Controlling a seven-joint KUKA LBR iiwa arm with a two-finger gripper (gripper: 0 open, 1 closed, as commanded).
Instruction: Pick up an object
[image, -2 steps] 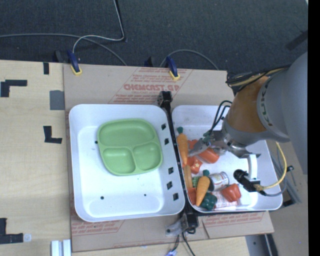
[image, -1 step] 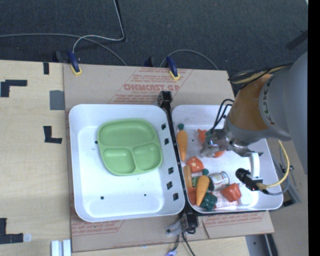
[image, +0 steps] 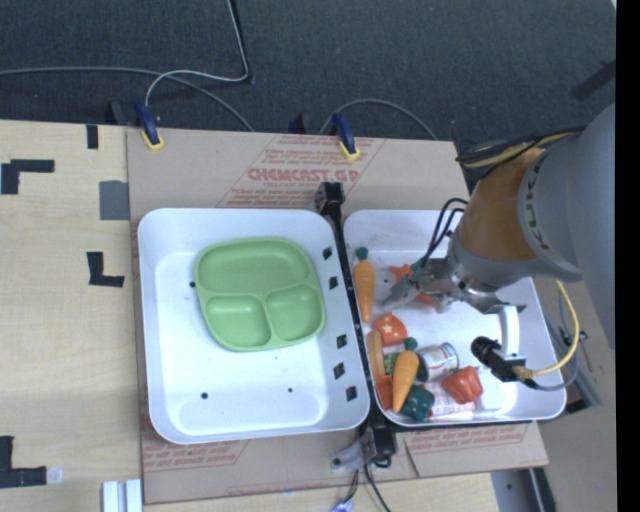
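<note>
Robot lab bench, cardboard sheet (image: 300, 165) clamped down, white bins (image: 170, 330), trailing cables (image: 200, 75)

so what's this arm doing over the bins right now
The grey arm with the orange band reaches in over the right white bin, which holds small toy foods: orange carrots, a red tomato-like piece, a small silver can and a red pepper-like piece. Its hand is low in the bin's upper part, near some orange and red pieces. Whether it grips anything is unclear. The left white bin holds a green divided plastic plate.
</note>
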